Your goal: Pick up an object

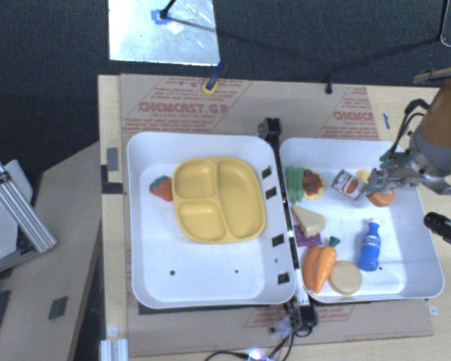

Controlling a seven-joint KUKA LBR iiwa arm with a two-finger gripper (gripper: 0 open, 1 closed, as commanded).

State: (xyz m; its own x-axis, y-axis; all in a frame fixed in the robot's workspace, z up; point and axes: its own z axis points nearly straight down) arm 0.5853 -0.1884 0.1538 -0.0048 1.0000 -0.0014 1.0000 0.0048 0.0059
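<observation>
My gripper (378, 183) is low over the right bin (427, 275), near its far right side. Directly under it lies a small orange object (384, 198), partly covered by the gripper. A red and white can (347, 184) lies just to its left. The same bin holds a blue bottle (370, 246), a carrot (320, 265), a round beige biscuit (345, 278), a sandwich wedge (308, 219), a green vegetable (294, 183) and a red and yellow pizza slice (313, 183). Nothing is visibly lifted off the bin floor.
The left bin (146, 280) holds a yellow divided plate (216, 199) and a red strawberry (161, 188) beside it. A black divider (282, 201) runs between the bins. The arm's wrist (443, 138) rises to the right of the gripper.
</observation>
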